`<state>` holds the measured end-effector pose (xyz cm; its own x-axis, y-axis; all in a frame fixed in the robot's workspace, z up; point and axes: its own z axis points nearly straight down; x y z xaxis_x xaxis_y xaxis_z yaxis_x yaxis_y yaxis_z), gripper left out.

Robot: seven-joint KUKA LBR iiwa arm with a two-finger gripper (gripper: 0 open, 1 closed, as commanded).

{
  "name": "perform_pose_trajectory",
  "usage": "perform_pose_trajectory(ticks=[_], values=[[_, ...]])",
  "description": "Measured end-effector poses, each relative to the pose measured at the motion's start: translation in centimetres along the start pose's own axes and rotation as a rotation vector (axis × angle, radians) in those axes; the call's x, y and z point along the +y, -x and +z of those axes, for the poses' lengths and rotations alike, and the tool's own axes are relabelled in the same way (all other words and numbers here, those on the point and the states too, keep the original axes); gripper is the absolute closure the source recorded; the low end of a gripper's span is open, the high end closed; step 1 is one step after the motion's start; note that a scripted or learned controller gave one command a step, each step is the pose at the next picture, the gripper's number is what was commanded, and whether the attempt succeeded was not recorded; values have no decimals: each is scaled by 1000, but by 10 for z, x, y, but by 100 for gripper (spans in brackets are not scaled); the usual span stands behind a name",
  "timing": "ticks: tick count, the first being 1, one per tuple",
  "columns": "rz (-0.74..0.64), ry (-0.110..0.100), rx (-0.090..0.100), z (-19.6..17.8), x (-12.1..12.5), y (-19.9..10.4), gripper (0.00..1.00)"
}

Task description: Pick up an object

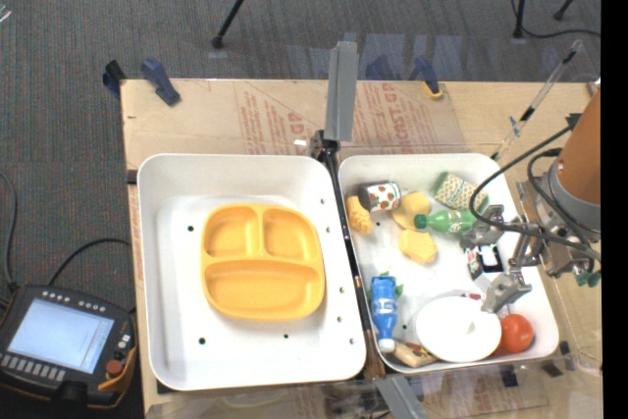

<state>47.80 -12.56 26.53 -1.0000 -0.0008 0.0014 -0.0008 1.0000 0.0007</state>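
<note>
Nearest the camera, at the lower left, a teach pendant (61, 340) with a pale screen lies on the carpet beside the tabletop (245, 118). The tabletop is the largest thing here, a brown board carrying two shallow white bins side by side. The left bin (162, 211) holds a yellow divided tray (263, 261), lying flat near its middle. The right bin (378, 170) holds the small objects: a white round plate (457, 329) near the front edge, a red ball (516, 334) touching the plate's right side, a blue bottle (384, 307) lying left of the plate, a green bottle (449, 223) lying on its side toward the back, a yellow wedge (419, 247) just in front of it, and a dark can (381, 196) near the back left corner. The arm comes in from the right, its end effector (504, 291) low over the bin's right part, just above the red ball and plate. Its fingers look slightly apart, with nothing visible between them.
</note>
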Motion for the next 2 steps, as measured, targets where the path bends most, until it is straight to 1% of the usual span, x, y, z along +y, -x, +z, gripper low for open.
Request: perform_pose_trajectory(ticks=[1,2], values=[[-366,2,0,132,-1,0,0],[-241,-4,-16,172,33,53,0]])
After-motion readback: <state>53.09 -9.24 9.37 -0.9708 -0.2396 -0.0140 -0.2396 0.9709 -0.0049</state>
